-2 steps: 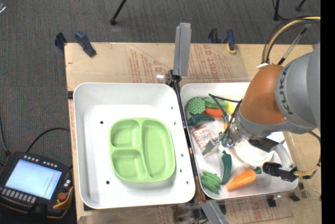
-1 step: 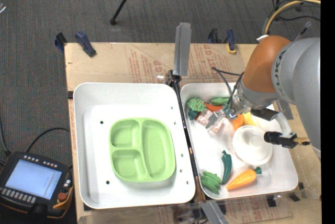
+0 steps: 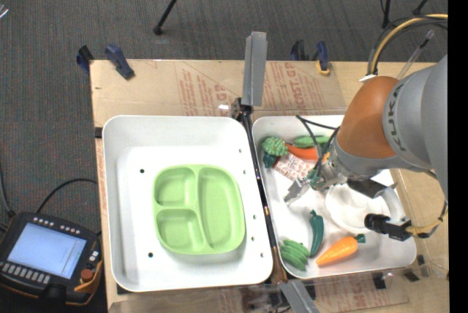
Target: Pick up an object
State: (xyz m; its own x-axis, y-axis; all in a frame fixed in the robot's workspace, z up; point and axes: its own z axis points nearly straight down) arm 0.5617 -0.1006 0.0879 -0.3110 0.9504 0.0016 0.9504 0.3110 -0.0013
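Note:
My gripper (image 3: 300,189) is low in the right bin (image 3: 398,249), at its middle left. It hangs just beside a red and white packet (image 3: 289,167), touching or nearly touching its lower edge. I see nothing lifted off the bin floor. Behind the packet lie a green broccoli piece (image 3: 273,148) and an orange carrot with a green top (image 3: 306,152). In front of the gripper lie a dark green chili (image 3: 316,229), a green leafy bunch (image 3: 295,253) and a second orange carrot (image 3: 338,251). The grey wrist and its orange band (image 3: 369,130) cover the bin's right part.
The left bin (image 3: 121,158) holds a light green divided plate (image 3: 199,209). A white round dish (image 3: 349,213) rests in the right bin under the wrist. A teach pendant (image 3: 47,254) lies at the lower left. A grey post (image 3: 254,74) stands behind the bins' shared wall.

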